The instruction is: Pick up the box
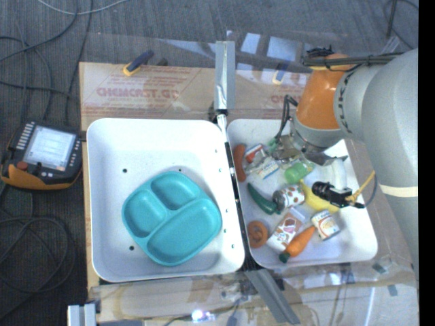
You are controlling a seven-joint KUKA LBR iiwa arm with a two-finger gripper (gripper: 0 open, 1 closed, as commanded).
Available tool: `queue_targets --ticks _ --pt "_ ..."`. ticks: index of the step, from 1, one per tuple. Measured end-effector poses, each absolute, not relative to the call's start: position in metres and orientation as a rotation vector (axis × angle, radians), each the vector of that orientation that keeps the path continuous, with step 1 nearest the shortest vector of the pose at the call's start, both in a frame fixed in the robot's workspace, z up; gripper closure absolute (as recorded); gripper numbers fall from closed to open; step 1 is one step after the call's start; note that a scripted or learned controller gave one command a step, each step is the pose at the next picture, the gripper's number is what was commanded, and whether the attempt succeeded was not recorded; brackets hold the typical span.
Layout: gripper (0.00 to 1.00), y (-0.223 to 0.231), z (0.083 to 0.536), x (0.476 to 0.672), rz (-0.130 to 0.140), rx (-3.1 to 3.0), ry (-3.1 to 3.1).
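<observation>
Arm reaches in from right, over right bin top. Left bin holds teal tray. Gripper low over clutter, grip state cannot tell (hidden by wrist). Box in right bin, lower middle, beside carrot; lies flat, long axis diagonal, upper-right to lower-left. Likely still approach.

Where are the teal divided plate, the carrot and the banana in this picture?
teal divided plate (172,216), camera view, on its middle ridge.
carrot (300,242), camera view, mid orange body.
banana (318,200), camera view, on its yellow curve.
</observation>
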State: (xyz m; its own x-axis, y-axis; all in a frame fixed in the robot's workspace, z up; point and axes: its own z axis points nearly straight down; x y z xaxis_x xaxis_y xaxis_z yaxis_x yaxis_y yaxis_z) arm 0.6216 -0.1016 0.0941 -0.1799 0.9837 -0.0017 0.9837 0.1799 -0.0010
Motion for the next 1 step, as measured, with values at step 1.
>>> queue_targets --ticks 1 --pt "0.0 -0.1014 0.0902 0.6187 0.005 2.003 2.407"
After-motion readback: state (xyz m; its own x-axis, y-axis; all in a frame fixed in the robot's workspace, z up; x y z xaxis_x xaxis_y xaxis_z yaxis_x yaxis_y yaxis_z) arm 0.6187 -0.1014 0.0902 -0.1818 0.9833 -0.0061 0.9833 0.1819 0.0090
